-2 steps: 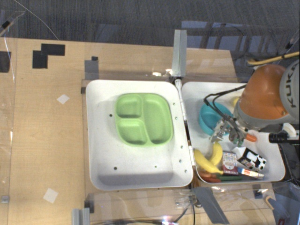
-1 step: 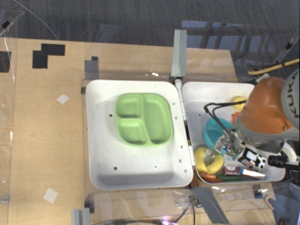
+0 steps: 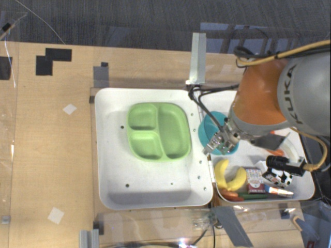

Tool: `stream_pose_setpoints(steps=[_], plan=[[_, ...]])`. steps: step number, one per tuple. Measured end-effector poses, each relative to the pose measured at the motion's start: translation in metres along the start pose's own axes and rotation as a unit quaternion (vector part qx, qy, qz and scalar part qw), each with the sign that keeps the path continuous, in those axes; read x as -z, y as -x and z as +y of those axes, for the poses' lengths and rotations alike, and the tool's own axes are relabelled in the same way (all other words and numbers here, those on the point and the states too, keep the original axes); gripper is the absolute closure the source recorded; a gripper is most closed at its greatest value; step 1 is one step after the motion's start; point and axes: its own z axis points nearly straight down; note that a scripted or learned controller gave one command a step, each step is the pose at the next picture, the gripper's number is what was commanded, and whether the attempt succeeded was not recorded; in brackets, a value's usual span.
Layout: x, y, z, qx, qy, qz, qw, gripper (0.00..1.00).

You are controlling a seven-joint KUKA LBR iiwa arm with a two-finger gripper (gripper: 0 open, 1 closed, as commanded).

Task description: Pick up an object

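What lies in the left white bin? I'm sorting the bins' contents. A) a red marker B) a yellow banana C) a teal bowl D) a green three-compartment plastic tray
D: the green three-compartment plastic tray lies alone in the left white bin; the yellow banana sits in the right bin.

You could not tell how the jaws stood: the gripper [image 3: 220, 142] was a small blurred tangle. The arm [image 3: 274, 94] hid most of the right bin [image 3: 305, 190] and part of the teal bowl [image 3: 209, 130]. Small items [image 3: 261, 182] along that bin's front edge were too tiny to identify.
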Motion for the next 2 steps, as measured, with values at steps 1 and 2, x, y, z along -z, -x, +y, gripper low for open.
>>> stream_pose_setpoints(steps=[1,2], plan=[[0.067,0.105,0.012,0.108,-0.002,0.0,0.9941,1.0],[0.0,0.024,0.033,0.11,-0.001,0.001,0.9939,1.0]])
